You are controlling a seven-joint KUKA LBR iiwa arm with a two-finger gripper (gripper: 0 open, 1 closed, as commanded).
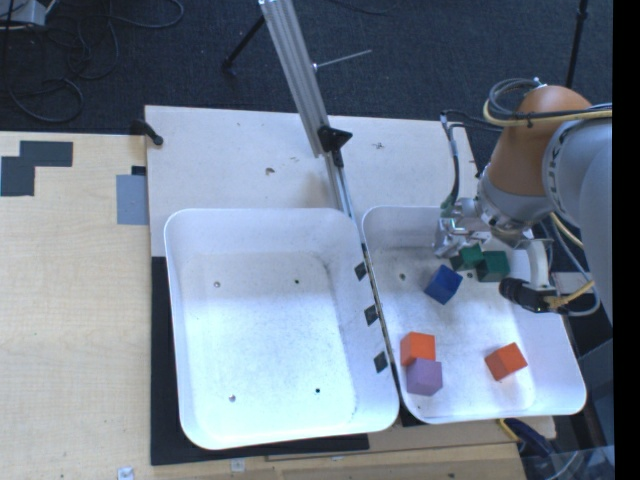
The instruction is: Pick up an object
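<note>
Two white bins sit side by side on the surface. The left bin (200, 238) fills the centre of the frame. The right bin (560, 393) holds a blue block (443, 285) near its top, an orange block (418, 347) touching a purple block (424, 377) at lower left, and another orange block (506, 361) at lower right. The gripper (462, 236) hangs over the bin's upper part, just above the blue block; whether its fingers are apart is unclear.

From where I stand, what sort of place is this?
Probably a robotics lab test bench: a robot arm reaches over two white bins, coloured blocks lie in the right one, and cables trail across the floor.
</note>
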